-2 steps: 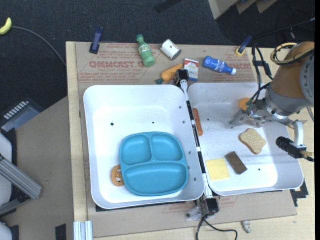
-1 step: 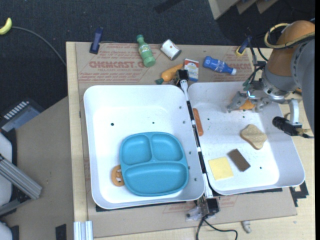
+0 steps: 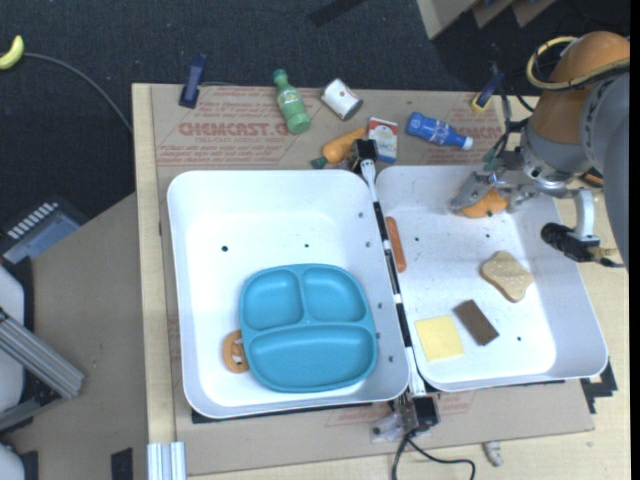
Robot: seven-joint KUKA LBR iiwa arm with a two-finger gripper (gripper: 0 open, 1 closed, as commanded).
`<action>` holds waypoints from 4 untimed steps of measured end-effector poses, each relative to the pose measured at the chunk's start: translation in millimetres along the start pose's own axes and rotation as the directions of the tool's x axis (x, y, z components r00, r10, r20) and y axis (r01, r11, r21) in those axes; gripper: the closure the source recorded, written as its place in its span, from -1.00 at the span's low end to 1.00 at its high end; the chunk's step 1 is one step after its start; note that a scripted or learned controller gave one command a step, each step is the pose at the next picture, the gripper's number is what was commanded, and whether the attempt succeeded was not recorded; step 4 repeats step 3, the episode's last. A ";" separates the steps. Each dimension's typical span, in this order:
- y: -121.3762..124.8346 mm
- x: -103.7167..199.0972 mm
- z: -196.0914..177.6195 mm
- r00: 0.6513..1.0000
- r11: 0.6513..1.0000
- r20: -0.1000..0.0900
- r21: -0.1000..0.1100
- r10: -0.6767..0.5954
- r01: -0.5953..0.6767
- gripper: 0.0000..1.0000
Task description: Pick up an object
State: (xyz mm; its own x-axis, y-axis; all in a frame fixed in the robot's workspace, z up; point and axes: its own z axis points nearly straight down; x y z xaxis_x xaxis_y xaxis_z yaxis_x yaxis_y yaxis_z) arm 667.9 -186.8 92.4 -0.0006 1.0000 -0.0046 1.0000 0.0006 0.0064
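Camera view: cardboard bench, prob. dark carpet.

2 white bins; 1 blue tray; 2 bottles: green, blue; 1 yellow square, 1 brown slab, 1 tan piece.
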 end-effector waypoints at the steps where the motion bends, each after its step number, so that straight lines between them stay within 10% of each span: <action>1: 2.0 -0.1 -12.7 1.000 1.000 0.003 -0.007 -0.001 0.001 1.00; 3: -50.9 122.1 -93.9 1.000 1.000 -0.006 0.006 -0.001 0.001 1.00; 4: -50.9 122.1 -93.9 1.000 1.000 -0.006 0.006 -0.001 0.001 1.00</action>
